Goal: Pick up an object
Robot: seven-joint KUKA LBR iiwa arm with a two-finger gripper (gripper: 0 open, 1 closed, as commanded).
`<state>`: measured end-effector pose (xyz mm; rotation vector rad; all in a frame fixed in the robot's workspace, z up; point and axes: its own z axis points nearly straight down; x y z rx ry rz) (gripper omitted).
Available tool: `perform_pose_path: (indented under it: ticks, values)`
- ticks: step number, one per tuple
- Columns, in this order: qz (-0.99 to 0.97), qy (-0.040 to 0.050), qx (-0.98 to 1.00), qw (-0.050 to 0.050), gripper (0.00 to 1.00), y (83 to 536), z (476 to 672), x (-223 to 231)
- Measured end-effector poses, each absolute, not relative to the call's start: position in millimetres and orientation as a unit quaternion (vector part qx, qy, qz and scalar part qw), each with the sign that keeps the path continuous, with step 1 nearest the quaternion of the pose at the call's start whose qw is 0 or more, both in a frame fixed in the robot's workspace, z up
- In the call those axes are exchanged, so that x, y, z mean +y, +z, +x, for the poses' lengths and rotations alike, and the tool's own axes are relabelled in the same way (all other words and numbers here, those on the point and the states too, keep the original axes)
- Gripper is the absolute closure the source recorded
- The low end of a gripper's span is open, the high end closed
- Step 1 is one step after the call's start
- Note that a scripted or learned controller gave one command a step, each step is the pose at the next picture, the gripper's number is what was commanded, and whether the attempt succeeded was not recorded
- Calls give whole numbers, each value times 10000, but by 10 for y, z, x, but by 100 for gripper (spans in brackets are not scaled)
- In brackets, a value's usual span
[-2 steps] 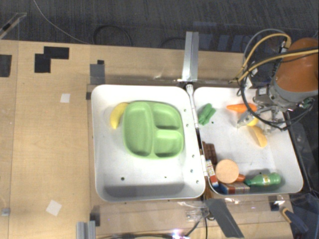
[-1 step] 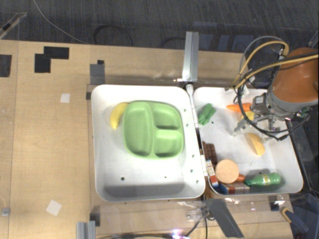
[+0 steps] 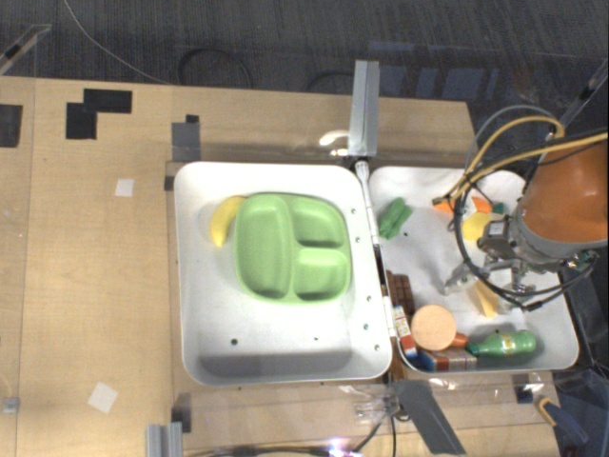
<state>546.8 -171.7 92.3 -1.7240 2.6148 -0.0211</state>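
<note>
You see two white bins side by side on the bench. The left bin [image 3: 205,350] holds a green divided tray [image 3: 290,246] with a banana [image 3: 224,219] touching its far left edge. Over the right bin [image 3: 419,193] hangs the gripper [image 3: 500,274]. Along that bin's near edge lie a green bottle [image 3: 502,345] and a tan round lid [image 3: 436,327]; a green block [image 3: 393,218] sits near its left wall.

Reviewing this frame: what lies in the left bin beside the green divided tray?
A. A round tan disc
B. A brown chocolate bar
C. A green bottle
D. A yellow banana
D: the yellow banana lies against the far-left edge of the green divided tray in the left bin, while the green bottle and the tan disc sit in the right bin.
</note>
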Motion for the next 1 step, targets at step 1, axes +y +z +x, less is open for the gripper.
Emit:
perform_pose_path:
  ticks: [1]
  values:
    - [-6135, -27, 7897, 46, 0, 888, 6401, -1666]
